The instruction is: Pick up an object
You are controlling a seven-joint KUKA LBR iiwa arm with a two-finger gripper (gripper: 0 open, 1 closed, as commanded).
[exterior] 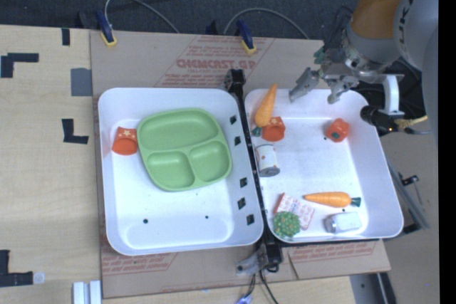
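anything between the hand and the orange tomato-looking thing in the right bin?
Nothing visible. The hand hangs open above the right bin's far rim, and the orange round toy sits alone on bare bin floor just below and right of it. Nearest neighbour, the upright carrot, is off to the left.

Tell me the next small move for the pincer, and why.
Probably lower the open pincer toward the red pepper. It hangs above the right bin's far rim with nothing between its fingers, and the pepper lies nearest with bare floor around it.
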